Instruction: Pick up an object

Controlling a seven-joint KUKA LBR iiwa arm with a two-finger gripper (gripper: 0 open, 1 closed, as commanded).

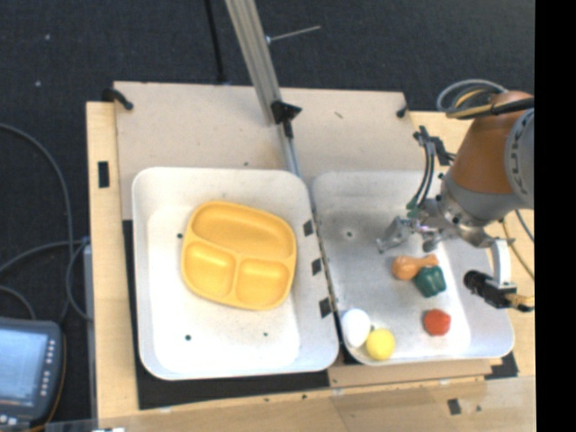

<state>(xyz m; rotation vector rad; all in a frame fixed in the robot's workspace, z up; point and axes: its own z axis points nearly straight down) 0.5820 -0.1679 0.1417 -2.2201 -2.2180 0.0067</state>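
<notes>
1. In the camera view, the gripper is seen low over the right bin; whether it grips anything cannot be told.
2. An orange object lies just below it, touching a green object.
3. A red object, a yellow ball and a white ball lie nearer the front edge.
4. A yellow divided tray is held in the left bin.
5. No readable writing is seen.

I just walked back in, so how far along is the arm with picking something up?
Nothing looks picked up yet. The gripper sits low in the right bin, just beside the orange piece and green piece. The red, yellow and white pieces lie untouched. Grasping and lifting remain.
</notes>
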